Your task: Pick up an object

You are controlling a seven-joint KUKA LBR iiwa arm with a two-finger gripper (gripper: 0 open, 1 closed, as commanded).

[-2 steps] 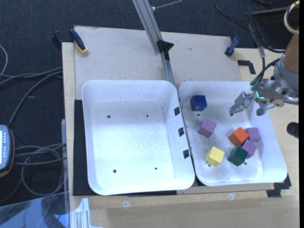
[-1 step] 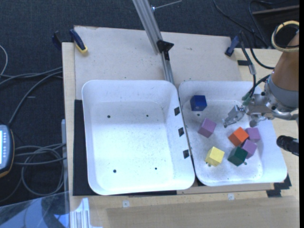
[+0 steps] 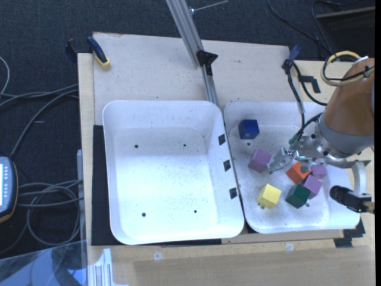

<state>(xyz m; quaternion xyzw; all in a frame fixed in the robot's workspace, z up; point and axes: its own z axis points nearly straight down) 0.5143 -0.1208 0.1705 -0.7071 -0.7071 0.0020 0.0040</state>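
So going left to right: two white bins are sitting side by side on the bench [image 3: 149, 70], and the left bin [image 3: 119, 124] is just showing its speckled floor with a few dark dots. All the blocks are lying in the right bin [image 3: 268, 222], and I'm counting six in total: one blue cube [image 3: 248, 128] up near the top, three purple ones, one yellow, one orange, one green. The first purple block [image 3: 259, 160] is sitting below the blue cube, and the yellow block [image 3: 269, 196] is lying below that, tilted a bit. Further right there's a tight cluster: the orange block [image 3: 297, 173], the green block [image 3: 297, 196] just below it, a second purple block [image 3: 312, 185] touching the green one, and a third small purple block [image 3: 319, 171] beside the orange. The gripper [image 3: 284, 158] is hanging right between the first purple block and the orange one, low in the bin, and honestly I can't tell how it's set.
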